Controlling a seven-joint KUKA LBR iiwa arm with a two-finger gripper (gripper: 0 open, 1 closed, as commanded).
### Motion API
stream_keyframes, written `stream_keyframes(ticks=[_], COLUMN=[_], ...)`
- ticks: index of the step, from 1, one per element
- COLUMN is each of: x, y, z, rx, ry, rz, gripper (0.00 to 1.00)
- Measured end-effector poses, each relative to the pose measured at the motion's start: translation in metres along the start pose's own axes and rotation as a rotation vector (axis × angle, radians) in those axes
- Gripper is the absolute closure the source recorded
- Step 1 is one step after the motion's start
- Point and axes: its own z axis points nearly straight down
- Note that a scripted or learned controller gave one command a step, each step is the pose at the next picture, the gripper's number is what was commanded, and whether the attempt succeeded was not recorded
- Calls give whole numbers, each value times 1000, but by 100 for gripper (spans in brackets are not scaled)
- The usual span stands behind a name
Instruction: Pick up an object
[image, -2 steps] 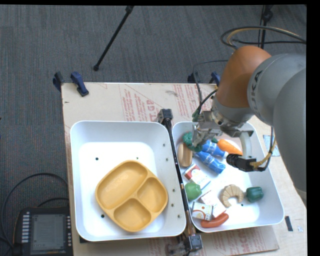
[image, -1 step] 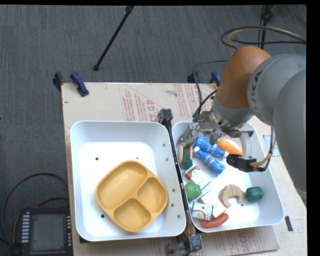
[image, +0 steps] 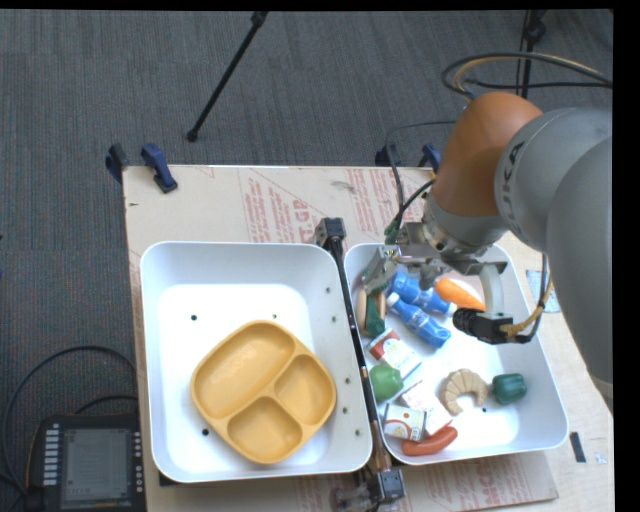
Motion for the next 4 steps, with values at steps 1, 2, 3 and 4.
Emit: stream_keyframes(ticks=[1, 2, 3, 4], x=[-44, -49, -47, -5], y=[18, 23, 24, -51], z=[80, 98, 87, 0], rx=[0, -1, -1, -1], ry=[1, 0, 2, 1], rz=[2, 2, -4, 2], gripper=[0, 0, 100, 100])
